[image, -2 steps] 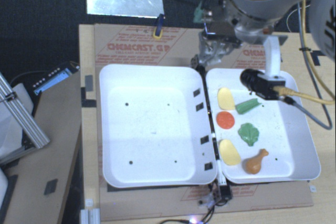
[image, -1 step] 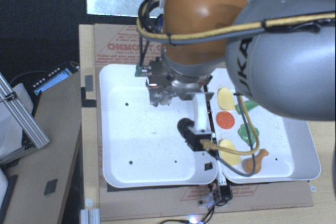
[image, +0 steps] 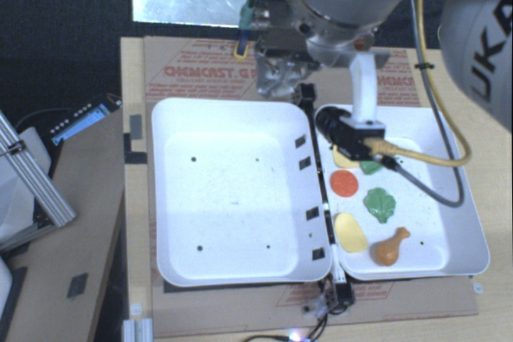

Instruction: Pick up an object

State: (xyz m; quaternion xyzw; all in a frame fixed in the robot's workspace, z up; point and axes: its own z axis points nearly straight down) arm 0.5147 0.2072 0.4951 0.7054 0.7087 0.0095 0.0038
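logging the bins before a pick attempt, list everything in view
left bin: 1, white, on the cardboard
right bin: 1, white, beside the left bin
disc: 1, red, right bin by the divide
leaf: 1, green, middle of the right bin
yellow piece: 1, yellow, right bin, in front of the disc
drumstick: 1, brown, front of the right bin
green bit: 1, green, behind the leaf, partly covered
yellow bit: 1, yellow, behind the disc, partly covered
cardboard: 1, brown with red print, under both bins
arm: 1, grey and orange, from the right
gripper: 1, metallic, over the bins' far edge
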